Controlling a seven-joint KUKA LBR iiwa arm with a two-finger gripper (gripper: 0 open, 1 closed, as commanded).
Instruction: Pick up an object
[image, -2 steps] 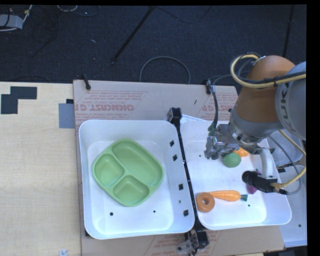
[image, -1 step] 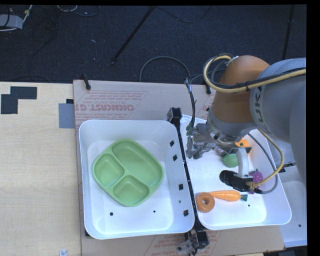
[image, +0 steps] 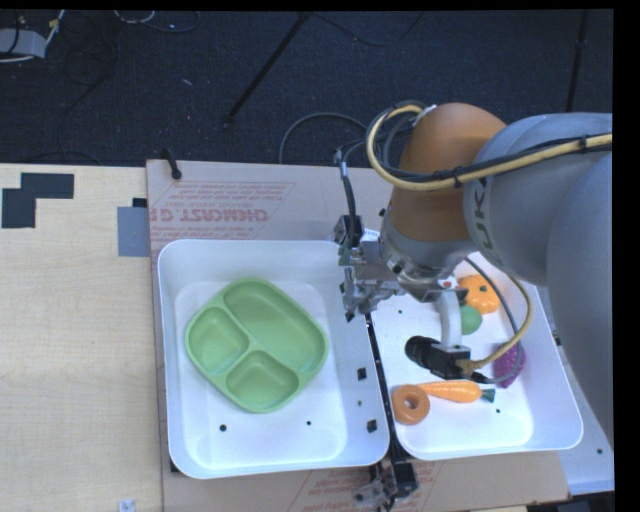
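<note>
So the arm (image: 520, 190) reaches in from the right and hangs over the back part of the right bin (image: 562, 425). The gripper (image: 352, 298) sits low, right by the seam where the two white bins meet, near the back edge. It's a dark tangle of metal from this angle, so I honestly can't tell whether it's open or closed, and I don't see anything in it.

All the pickable stuff is in the right bin. A toy carrot (image: 452, 391) lies on its side near the front, and an orange ring (image: 410, 403) sits just beside its left end. Further back, partly tucked under the arm, there's an orange toy (image: 484, 297) with a small green one (image: 469, 321) right next to it. A purple thing (image: 510, 362) sits toward the right wall, too blurry to name.

The left bin (image: 168, 350) holds a green divided plate (image: 255, 343) lying flat, three compartments, well apart from the gripper. Both bins rest on a cardboard sheet (image: 220, 205) on the pale wood tabletop (image: 70, 340).
</note>
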